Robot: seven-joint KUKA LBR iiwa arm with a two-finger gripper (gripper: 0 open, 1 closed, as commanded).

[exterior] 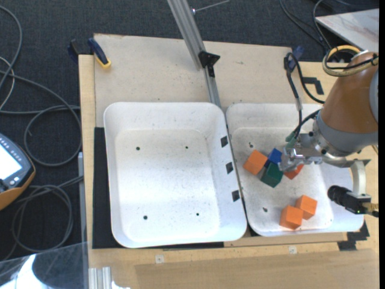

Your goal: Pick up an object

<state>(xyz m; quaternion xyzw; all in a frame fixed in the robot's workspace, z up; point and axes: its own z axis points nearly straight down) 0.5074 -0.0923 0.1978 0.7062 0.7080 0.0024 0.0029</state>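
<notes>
The gripper (294, 159) hangs low in the right bin (258, 221), right at a tight cluster of blocks, and its fingertips are lost against them, so I cannot tell how the fingers stand or whether anything sits between them. The blue block (275, 156) lies just to the camera-left of the tips, touching or nearly so. The green block (272, 174) sits just below-left of them, pressed against the blue one, and an orange block (255, 162) lies further left, against both. A red piece (293, 172) peeks out directly beneath the tips, mostly hidden by the gripper. Two more orange blocks (299, 212) lie well apart, below the fingers toward the bin's near edge. Judging by this, the blue or the red piece is the likeliest target, and the crowding may spoil a clean grasp. The left bin (120, 119) lies well away.
</notes>
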